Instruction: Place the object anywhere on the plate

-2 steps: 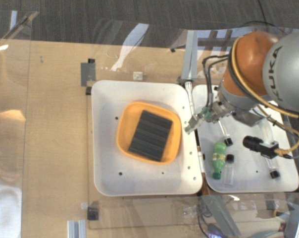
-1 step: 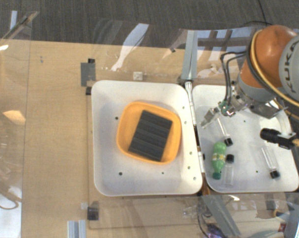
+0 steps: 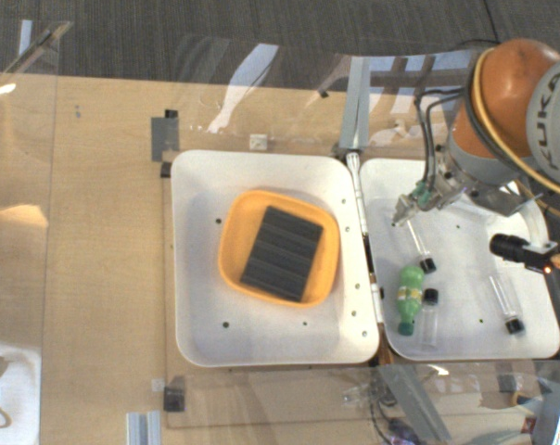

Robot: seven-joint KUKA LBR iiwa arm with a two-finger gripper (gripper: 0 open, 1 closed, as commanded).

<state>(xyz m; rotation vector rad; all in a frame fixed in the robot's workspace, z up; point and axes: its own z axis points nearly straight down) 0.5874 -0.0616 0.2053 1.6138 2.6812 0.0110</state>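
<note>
Bottle of green plastic, lying near the front rim of the right-hand bin, with a clear black-capped tube just beside it and another clear tube well apart toward the bin's right side. Farther back, in the left-hand bin, an orange plate, and flat on its middle the dark ribbed block, turned at a slant. Farther still, over the back-left part of the right-hand bin, the gripper, well apart from the block and beyond the walls between the bins. Impossible to tell whether spread or pressed together. A third clear tube just in front of its tip, touching or apart not clear. Behind, the grey arm with its orange band.
</note>
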